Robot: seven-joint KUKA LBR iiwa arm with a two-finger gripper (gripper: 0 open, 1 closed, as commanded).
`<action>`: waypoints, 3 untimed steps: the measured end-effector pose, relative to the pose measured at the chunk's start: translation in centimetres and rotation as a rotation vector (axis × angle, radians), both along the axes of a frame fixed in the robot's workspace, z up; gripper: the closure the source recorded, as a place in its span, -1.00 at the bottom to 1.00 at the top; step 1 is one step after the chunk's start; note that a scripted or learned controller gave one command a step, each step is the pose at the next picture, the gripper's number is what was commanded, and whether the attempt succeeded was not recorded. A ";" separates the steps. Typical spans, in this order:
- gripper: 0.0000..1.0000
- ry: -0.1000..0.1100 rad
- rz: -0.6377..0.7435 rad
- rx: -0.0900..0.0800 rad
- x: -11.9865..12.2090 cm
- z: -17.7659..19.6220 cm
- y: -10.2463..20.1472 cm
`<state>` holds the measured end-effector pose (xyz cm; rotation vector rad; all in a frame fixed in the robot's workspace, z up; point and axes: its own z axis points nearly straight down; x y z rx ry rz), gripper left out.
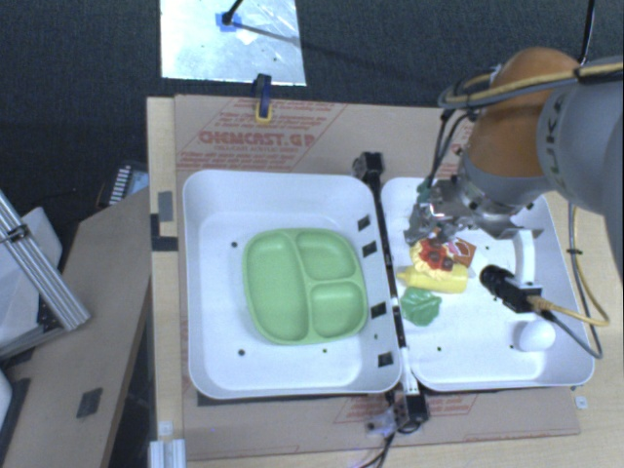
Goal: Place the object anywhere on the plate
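Observation:
A light green divided plate (300, 285) lies in the left white bin (214, 213). In the right bin (565, 359), near its left wall, sits a cluster of toy food: a red and orange piece (444, 253), a yellow piece (436, 279) and a dark green piece (421, 306). A white egg-shaped object (534, 335) rests near the right bin's front right. My gripper (430, 224) hangs low over the left part of the right bin, right above the red and orange piece. Its fingers are hard to make out against the toys.
A white bar-shaped piece (523, 252) lies in the right bin toward its right side. The black divider with clips (382, 261) runs between the two bins. Cardboard (263, 135) lies under both bins.

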<state>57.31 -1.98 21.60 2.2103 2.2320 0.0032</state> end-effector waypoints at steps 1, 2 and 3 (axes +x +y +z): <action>1.00 0.001 0.000 0.000 0.7 -0.8 5.2; 1.00 0.000 0.000 0.000 1.9 -1.2 10.5; 1.00 -0.001 0.000 0.001 2.2 0.9 16.1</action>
